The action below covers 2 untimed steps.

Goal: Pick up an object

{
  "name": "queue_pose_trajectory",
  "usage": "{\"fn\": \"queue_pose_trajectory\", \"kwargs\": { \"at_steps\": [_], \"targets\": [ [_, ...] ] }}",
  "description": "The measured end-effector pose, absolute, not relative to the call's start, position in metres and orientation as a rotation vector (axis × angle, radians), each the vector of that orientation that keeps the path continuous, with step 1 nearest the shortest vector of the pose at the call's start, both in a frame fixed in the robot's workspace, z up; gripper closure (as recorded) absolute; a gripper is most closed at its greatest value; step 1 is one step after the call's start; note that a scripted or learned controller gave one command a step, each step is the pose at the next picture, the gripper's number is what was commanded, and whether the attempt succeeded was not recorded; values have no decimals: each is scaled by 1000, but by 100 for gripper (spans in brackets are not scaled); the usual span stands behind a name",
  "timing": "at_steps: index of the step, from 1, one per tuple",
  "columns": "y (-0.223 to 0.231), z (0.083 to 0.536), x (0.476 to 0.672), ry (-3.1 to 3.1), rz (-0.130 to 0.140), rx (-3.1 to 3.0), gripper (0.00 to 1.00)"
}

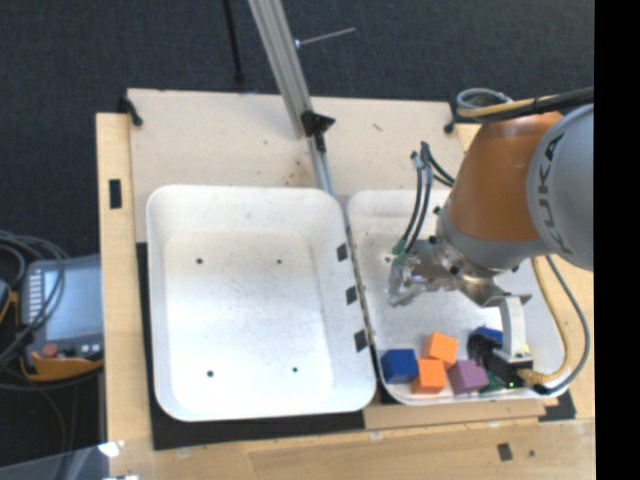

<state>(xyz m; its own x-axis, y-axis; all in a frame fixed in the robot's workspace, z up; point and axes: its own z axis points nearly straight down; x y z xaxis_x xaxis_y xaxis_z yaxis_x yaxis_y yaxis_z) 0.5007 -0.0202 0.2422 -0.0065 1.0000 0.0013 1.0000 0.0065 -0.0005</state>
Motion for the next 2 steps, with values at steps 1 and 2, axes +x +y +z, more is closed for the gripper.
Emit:
{"fn": "queue_pose_trajectory", "kwargs": {
  "at_steps": [1,2],
  "targets": [
    [35,248,517,-2231,-4,-2212,100],
    [92,236,521,-2229,-1,-2213,100]
  ]
}}
